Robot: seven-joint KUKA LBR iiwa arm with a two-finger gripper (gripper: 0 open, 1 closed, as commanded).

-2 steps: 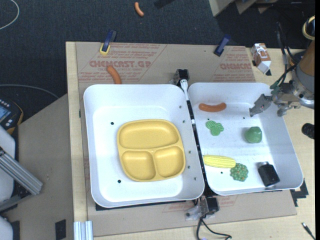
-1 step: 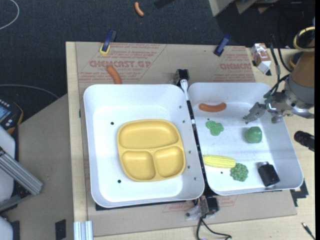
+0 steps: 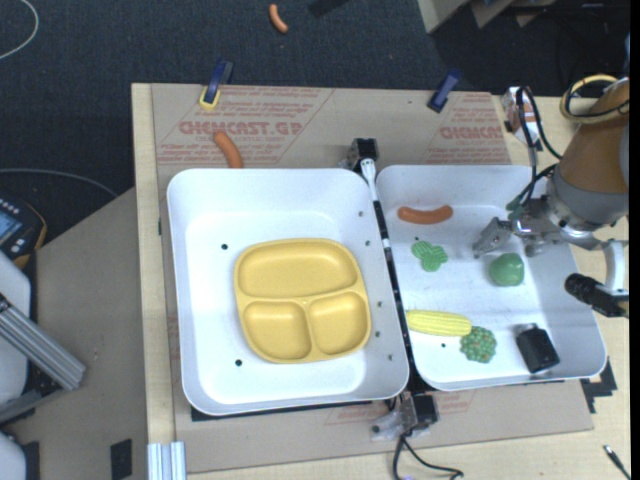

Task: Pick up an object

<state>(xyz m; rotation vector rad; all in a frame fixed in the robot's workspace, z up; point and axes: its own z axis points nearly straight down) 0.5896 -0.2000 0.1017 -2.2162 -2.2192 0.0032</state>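
Note:
The right bin (image 3: 570,313) holds several toy foods. A reddish sausage (image 3: 425,212) lies near its far wall, and a small green broccoli piece (image 3: 430,256) sits below it. A round green vegetable (image 3: 506,269) rests mid-bin. Near the front lie a yellow corn cob (image 3: 438,322), a second broccoli (image 3: 478,344) and a black block (image 3: 537,349). My gripper (image 3: 512,241) hangs open just behind and above the green vegetable, with nothing between its fingers (image 3: 491,240).
The left bin (image 3: 200,298) holds a yellow divided plate (image 3: 300,298). An orange sausage (image 3: 228,149) lies on the cardboard behind that bin. Blue clamps (image 3: 215,83) (image 3: 443,92) stand at the board's far edge. A black arm part (image 3: 597,293) overhangs the right bin's right wall.

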